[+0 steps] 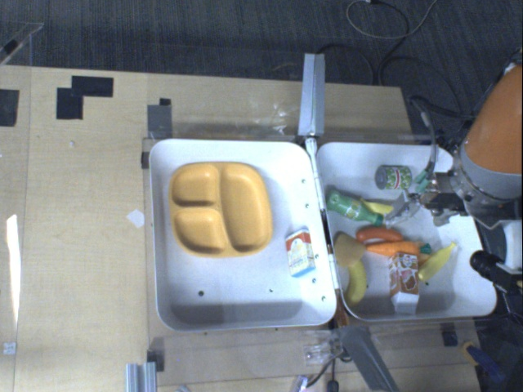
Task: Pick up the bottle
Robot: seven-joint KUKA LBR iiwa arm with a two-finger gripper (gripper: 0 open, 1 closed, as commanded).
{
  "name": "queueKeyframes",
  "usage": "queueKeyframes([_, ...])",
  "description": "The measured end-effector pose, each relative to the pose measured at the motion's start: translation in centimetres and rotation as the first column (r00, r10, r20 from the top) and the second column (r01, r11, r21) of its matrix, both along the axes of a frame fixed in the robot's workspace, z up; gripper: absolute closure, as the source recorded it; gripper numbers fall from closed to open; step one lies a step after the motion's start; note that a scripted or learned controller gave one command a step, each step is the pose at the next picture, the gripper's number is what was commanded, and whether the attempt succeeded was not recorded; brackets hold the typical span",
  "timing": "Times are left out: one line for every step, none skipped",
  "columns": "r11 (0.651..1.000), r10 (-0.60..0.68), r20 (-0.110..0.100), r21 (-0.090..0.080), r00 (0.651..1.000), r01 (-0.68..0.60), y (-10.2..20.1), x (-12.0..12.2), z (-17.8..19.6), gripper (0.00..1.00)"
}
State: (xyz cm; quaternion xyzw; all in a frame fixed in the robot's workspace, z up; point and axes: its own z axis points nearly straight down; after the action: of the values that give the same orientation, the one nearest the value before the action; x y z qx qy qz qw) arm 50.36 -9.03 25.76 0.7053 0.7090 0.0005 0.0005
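Two shallow white bins sit side by side on the pale wooden tabletop [73,219], the left bin [163,243] holding a yellow three-compartment plastic tray [221,207] and a small red-and-white carton [300,252] near its right wall. Much of the grey arm with its orange band [498,133] is cut off at the right edge, and its claw [413,201] hangs low over the right bin [466,300]; the metal parts there blur together, so whether the claw is apart or together cannot be told. The green plastic bottle [353,207] lies on its side in the upper left part of the right bin, its neck pointing left toward the dividing wall, its far end touching a yellow object that is hard to identify. Near it lie a green tin can [394,177], an orange carrot [391,249], a yellow banana [356,280] and a brown-and-white juice carton [404,280], crowded and partly overlapping.
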Motion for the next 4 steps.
queueKeyframes([0.973,0.229,-0.002,0.001,0.973,-0.229,12.4,2.1,-7.5,0.0])
queueKeyframes([0.977,0.214,0.0,0.0,0.977,-0.214,10.1,9.1,-7.5,0.0])
queueKeyframes([0.978,0.21,0.0,0.0,0.978,-0.21,7.3,6.1,-7.5,0.0])
queueKeyframes([0.974,0.227,0.0,0.001,0.974,-0.227,9.4,2.3,-7.5,0.0])
